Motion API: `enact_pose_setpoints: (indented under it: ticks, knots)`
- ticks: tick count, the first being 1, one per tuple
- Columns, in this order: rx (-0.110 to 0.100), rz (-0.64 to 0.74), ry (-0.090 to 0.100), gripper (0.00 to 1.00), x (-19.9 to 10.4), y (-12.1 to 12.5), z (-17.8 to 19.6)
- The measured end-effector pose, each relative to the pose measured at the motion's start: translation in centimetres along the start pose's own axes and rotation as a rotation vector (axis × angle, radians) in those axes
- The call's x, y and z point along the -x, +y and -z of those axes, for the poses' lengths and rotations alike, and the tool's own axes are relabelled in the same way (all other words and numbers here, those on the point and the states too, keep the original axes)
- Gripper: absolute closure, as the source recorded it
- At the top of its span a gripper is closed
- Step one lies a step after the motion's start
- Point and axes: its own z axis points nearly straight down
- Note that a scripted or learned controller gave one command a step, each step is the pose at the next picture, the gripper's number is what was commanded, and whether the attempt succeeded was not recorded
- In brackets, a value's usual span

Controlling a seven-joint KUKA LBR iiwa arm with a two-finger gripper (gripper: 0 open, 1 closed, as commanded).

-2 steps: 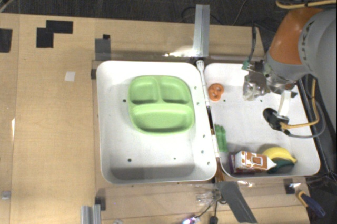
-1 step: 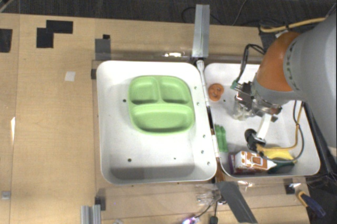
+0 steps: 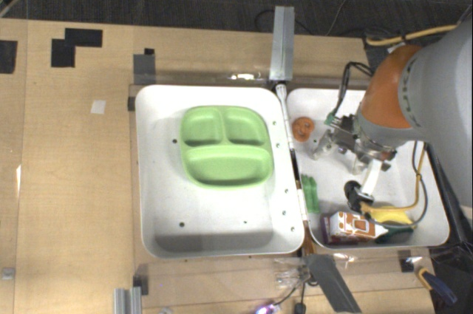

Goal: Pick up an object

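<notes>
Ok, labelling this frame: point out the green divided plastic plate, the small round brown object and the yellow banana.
green divided plastic plate [image 3: 225,163], camera view, large lower compartment.
small round brown object [image 3: 301,128], camera view, its middle.
yellow banana [image 3: 388,216], camera view, mid-body.

Print on the brown carton [image 3: 353,228] is too blurred to read.

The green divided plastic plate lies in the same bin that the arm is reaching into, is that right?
Not quite. The camera view shows the green divided plastic plate lying in the left white bin, while the gripper is over the right white bin.
</notes>
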Motion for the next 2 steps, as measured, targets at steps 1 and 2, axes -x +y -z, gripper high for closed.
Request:
enact_pose_setpoints:
  ticks: [1, 2]
  knots:
    - [-0.003, 0.072, 0.001, 0.00, -0.5, 5.5, -0.3]
    - [0.003, 0.081, 0.005, 1.00, -0.8, 5.7, 1.1]
